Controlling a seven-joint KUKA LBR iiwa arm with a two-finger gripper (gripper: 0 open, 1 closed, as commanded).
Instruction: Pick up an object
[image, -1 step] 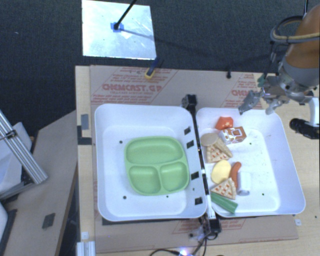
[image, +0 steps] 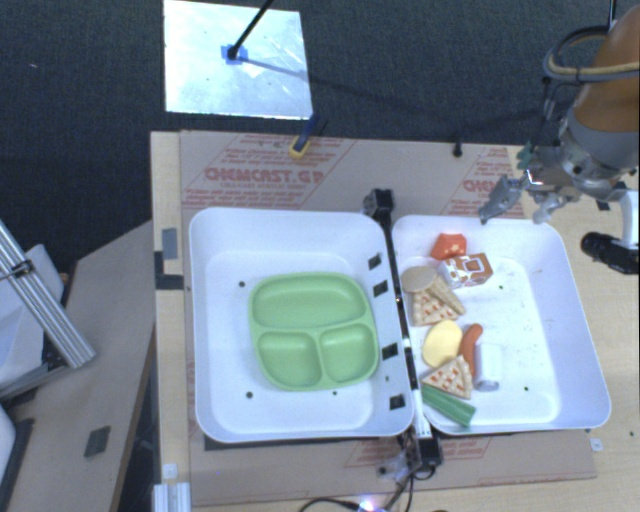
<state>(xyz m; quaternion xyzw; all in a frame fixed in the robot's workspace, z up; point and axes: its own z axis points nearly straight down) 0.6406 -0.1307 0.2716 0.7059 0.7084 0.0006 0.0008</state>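
The gripper (image: 520, 200) hung with its fingers apart and nothing between them at the right bin's (image: 560, 330) one o'clock corner (likely staging a descent). Toy food (image: 445, 320) clustered along that bin's nine o'clock side, untouched.

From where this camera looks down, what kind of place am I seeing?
Probably a robotics lab test bench. A robot arm reaches in over two white bins taped onto cardboard; one bin holds a green divided tray, the other toy food such as waffle-like pieces, laid out for picking practice.
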